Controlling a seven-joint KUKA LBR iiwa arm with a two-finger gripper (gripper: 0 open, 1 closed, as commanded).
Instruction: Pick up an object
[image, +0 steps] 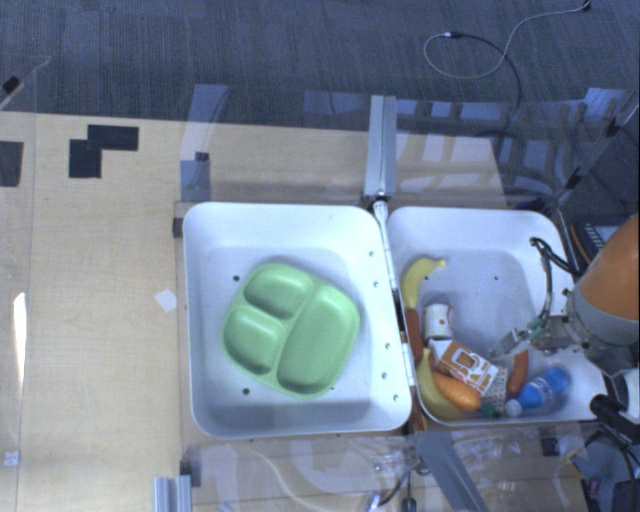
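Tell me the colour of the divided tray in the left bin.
Light green tray, in the camera view.

white bins (200, 330), wooden bench (90, 300), cable (480, 50)

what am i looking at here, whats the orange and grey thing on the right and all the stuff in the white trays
A single camera looks down at a slant on a bench with two shallow white bins. The orange and grey thing is a robot arm reaching in from the right; its task is picking up an object. The left bin holds a green divided plate. The right bin holds a pile of small things: a banana, a small white cup, an orange carton, a blue bottle. The gripper sits low over that pile; I cannot tell whether it holds anything.
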